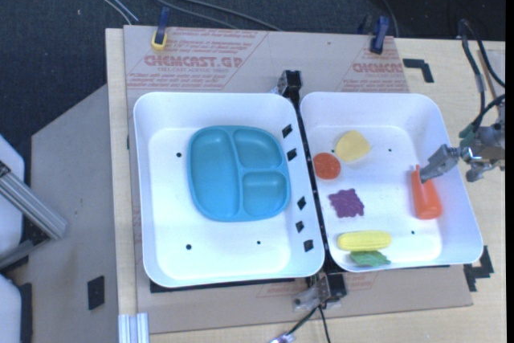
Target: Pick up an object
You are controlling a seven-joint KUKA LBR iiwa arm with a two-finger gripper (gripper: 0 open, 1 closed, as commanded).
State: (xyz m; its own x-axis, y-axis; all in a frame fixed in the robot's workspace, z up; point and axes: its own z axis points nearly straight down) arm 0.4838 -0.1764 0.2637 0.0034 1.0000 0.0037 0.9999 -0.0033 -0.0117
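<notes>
Nothing lifted yet. The two-finger gripper (444, 160) sits at the right white bin's (450, 127) right side, just above the orange carrot-shaped toy (426, 197); finger state: cannot tell. Toy lies flat. Nearby: yellow lemon (352, 145), orange round fruit (326, 165), purple grapes (348, 202), corn cob (364, 239). Left bin holds a blue divided plate (238, 172).

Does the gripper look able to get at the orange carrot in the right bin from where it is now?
Probably yes. The gripper sits at the right bin's right side, just above the carrot's upper end, and nothing lies between them; the purple grapes and other toys lie farther left.
</notes>
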